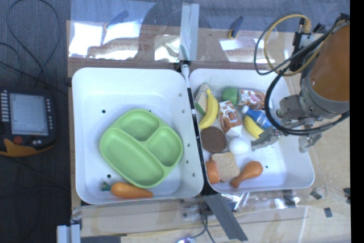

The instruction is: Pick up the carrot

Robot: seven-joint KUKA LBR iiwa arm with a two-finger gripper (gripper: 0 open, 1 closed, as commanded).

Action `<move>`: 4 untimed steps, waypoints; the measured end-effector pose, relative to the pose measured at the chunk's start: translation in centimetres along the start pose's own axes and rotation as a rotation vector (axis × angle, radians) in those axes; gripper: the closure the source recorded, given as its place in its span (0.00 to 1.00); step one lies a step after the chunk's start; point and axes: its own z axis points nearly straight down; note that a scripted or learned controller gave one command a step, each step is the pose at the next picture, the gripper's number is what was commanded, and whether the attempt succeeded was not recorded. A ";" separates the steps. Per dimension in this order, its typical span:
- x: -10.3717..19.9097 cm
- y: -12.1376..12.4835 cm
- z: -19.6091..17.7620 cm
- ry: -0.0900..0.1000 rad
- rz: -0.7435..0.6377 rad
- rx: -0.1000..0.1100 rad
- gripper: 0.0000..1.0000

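Two bins sit side by side; the carrot (131, 190) lies in the left bin (85, 122), at its near edge, touching the green plate (142, 147). The end effector (267, 138) hangs over the right bin (290, 171), beside the toy food; its grip I cannot tell.

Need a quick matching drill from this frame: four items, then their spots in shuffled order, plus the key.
Items:
1. carrot
2. green divided plate
3. banana
4. chicken drumstick

Places:
A. middle of the left bin
B. near edge of the right bin, beside the bread slice
C. near edge of the left bin, just below the plate
D. far part of the right bin, close to the divider between the bins

Pairs: 1-C, 2-A, 3-D, 4-B
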 end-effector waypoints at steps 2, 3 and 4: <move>-2.1 -0.4 14.7 0.007 -0.464 0.028 1.00; -8.2 -1.7 5.7 0.002 -0.497 0.010 1.00; -5.1 -4.8 -6.4 0.004 -0.631 0.010 1.00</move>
